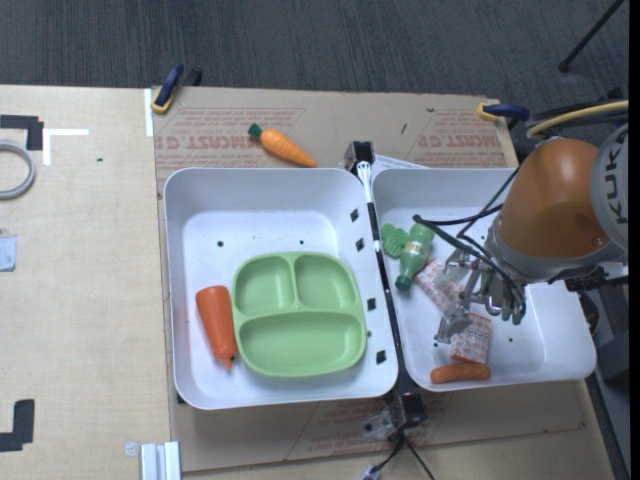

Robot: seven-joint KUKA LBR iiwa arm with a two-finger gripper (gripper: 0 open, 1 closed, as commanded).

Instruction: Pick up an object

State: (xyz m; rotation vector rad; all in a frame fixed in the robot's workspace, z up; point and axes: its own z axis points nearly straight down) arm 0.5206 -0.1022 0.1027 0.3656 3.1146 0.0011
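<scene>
Hanging low over the right bin (560, 363), the gripper (462, 303) sits just above a crinkly snack packet (455, 308); I cannot tell if it has hold of anything. A green bottle (408, 251) lies near the bin's left wall. A small orange carrot (460, 372) lies by the front edge. In the left bin (200, 208) sit a green plate (298, 313) and another carrot (216, 323).
</scene>
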